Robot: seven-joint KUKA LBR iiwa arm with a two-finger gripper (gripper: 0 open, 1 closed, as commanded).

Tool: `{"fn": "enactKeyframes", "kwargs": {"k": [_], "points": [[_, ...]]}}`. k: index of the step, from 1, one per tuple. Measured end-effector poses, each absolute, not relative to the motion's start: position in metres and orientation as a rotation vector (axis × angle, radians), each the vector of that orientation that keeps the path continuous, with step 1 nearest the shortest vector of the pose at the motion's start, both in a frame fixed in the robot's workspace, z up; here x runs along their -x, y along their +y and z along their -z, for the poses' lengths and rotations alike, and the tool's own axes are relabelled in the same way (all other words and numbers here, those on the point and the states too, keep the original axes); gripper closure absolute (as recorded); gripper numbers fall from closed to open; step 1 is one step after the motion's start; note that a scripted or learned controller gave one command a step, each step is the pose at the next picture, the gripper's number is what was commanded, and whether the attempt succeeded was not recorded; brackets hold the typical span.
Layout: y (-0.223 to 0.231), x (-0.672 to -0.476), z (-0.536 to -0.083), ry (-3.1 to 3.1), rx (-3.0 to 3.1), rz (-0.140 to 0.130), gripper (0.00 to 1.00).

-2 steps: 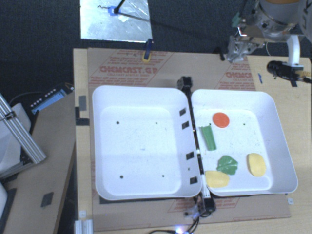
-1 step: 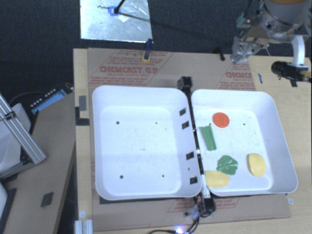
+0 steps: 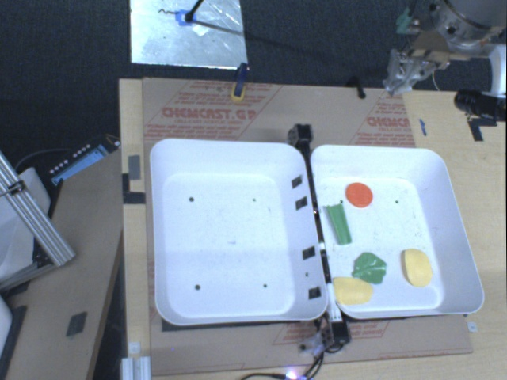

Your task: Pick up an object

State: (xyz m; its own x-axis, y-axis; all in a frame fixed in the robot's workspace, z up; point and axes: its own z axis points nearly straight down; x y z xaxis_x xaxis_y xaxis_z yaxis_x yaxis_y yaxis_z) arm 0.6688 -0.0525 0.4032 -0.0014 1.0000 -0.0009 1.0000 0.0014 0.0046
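Hand [image 3: 402, 76] high beyond right bin [image 3: 444, 180], well above orange disc [image 3: 359, 195].

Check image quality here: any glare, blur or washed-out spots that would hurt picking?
Camera view: the foil sheet at top left glares; the white bins' rims are nearly blown out; the gripper at top right is soft, its fingers unreadable; the orange disc, green strip and yellow pieces read clearly, with faint shadows.

The right bin [image 3: 444, 180] holds five objects [image 3: 359, 195], while the claw [image 3: 402, 76] hangs behind it.
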Motion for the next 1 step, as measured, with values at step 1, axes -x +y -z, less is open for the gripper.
{"fn": "enactKeyframes", "kwargs": {"k": [1], "points": [[-0.0550,-0.6688,-0.4198,2.223,-2.214,-0.004,1.00]]}}
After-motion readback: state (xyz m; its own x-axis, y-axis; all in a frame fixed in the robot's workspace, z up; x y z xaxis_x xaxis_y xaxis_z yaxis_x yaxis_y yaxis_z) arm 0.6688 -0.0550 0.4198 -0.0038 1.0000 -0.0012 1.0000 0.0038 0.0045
